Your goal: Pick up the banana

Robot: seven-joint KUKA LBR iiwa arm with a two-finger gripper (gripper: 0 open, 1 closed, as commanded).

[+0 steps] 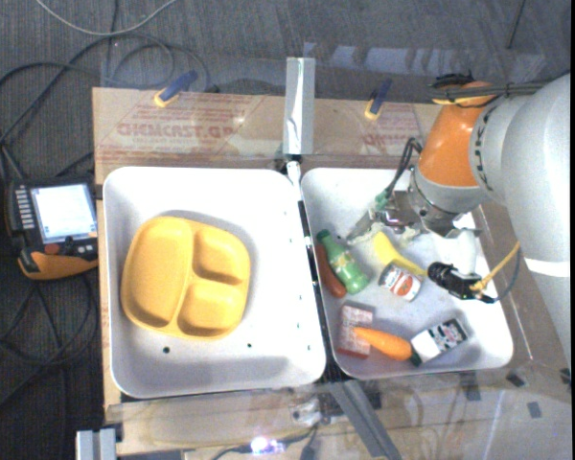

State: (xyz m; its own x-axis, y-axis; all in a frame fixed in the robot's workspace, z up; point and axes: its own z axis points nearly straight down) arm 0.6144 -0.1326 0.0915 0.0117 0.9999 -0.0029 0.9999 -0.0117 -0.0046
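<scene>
A: Arm (pixel 517 161) first, grey with the orange band, reaching in from the right over the right bin (pixel 498 353). Left bin (pixel 125 353) bears a yellow divided tray (pixel 185 276).

B: Right bin contents?

A: Green bottle (pixel 345 264) near the left wall, a carrot (pixel 383 343) toward the front, a small red-and-white can (pixel 400 282) mid-bin, a black-and-white packet (pixel 441 336) front right. Banana (pixel 388 250) lies mid-bin, between bottle and can, just below the gripper.

B: Handling estimate?

A: Judged light, smooth-skinned and curved, likely a plastic toy, so somewhat slippery. It should be stiff enough for a firm pinch. Best hold is across the narrow width at mid-length, fingers square to the long axis. A grip near either tip would probably let it swing or squirt out.

B: Gripper state?

A: Gripper (pixel 388 220) sits low over the bin's back half, just above the banana's upper end. Opening width: cannot tell; the wrist hides it. Nothing visibly held. Contact with the banana: cannot tell.
</scene>
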